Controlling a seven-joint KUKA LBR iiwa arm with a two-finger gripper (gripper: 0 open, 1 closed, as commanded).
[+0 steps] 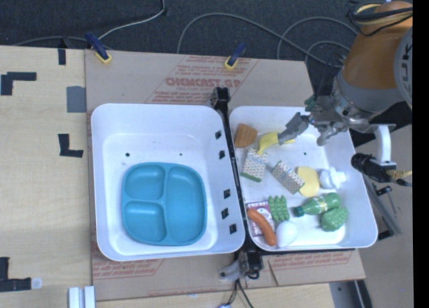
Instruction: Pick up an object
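Clutter is my chief worry: the right bin [358, 186] is packed, and my pincer [307, 130] hangs over its upper part with its two fingers spread apart and nothing between them; one dark finger [293, 128] reaches toward the yellow piece [268, 142], the other [326, 134] sits over bare white floor. I judge that yellow piece the nearest thing to take; it lies in the upper left part of the right bin, just beside the orange-brown block [245, 135] and just above the speckled grey wedge [254, 165]; its long axis seems to run at a slant, from lower left up toward upper right, its upper end pointing at my nearer finger, though it is small and I cannot read its shape well. If I close along that axis rather than across it, I judge the fingers would likely slide off the ends; if I come down a little to the left, a finger could land on the block or the wedge and shove all three toward the bin's dividing wall [228, 146]; a descent too shallow would shut on air. The grey grater-like piece [289, 177], the yellow ball [308, 179] and the green bottle [318, 205] lie lower, near one another; the blue tray [164, 204] sits in the left bin [107, 166], well apart.
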